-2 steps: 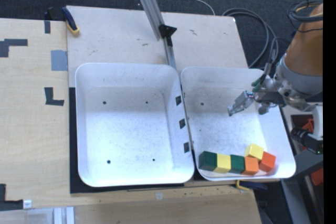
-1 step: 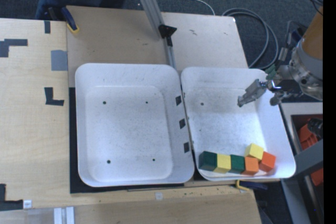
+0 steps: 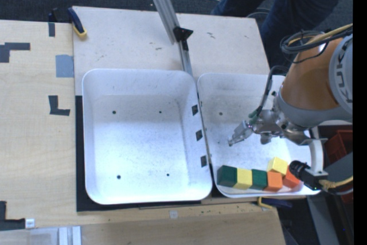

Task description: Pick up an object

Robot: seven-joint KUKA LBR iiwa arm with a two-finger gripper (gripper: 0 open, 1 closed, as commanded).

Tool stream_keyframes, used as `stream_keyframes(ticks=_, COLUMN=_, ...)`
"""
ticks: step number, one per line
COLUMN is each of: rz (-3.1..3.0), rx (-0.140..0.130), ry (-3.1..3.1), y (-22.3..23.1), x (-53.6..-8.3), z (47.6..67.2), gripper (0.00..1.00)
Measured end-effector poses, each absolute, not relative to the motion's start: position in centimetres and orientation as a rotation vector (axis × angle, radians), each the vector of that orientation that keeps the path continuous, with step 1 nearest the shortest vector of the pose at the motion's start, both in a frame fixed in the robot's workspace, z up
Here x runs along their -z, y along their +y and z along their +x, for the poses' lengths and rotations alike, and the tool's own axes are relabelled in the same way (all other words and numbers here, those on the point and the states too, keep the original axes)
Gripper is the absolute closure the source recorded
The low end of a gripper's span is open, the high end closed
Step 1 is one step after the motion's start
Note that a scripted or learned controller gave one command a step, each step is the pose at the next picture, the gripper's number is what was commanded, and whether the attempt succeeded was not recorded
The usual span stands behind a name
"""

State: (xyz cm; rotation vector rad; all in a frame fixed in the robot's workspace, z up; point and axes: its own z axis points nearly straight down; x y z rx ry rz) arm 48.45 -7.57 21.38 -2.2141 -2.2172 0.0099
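Pale wooden counter (image 3: 34, 123) carries the workspace, with a beige board under two shallow white plastic bins set side by side.

1. Left white bin (image 3: 92, 140): lies well to the left of the pincer, across the shared wall. No objects are seen inside it.

2. Right white bin (image 3: 229, 94): contains the pincer and all candidate objects.

3. Grey arm with orange band (image 3: 309, 86): reaches in to the right of and above the pincer, and covers the right side of this bin.

4. Pincer (image 3: 236, 137): hangs above bare bin floor near the middle of the right bin, pointing left. Finger spread cannot be judged at this resolution. Nothing is seen between the tips.

5. Row of small blocks, below and to the right of the pincer, against the near bin wall:
   - dark green block (image 3: 227, 175), nearest to the pincer;
   - yellow block (image 3: 243, 178), touching it;
   - second green block (image 3: 259, 179);
   - orange block (image 3: 274, 181);
   - red-orange block (image 3: 291, 182), partly hidden;
   - second yellow block (image 3: 278, 165), just behind the row.

Status: no pick is complete. All blocks rest on the bin floor, apart from the pincer. Remaining, as a judgement: travel to a block, descent, closure, lift.
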Motion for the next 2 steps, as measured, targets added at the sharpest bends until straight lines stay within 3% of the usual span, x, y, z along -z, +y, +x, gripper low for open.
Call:
stream_keyframes(ticks=1, rz=-2.227, rx=0.001, ry=-2.222, y=-11.1, x=-26.5, z=48.2, gripper=0.0)
stream_keyframes(ticks=2, rz=-2.22, rx=0.004, ry=-2.23, y=-10.6, x=-28.0, z=56.1, gripper=0.0)
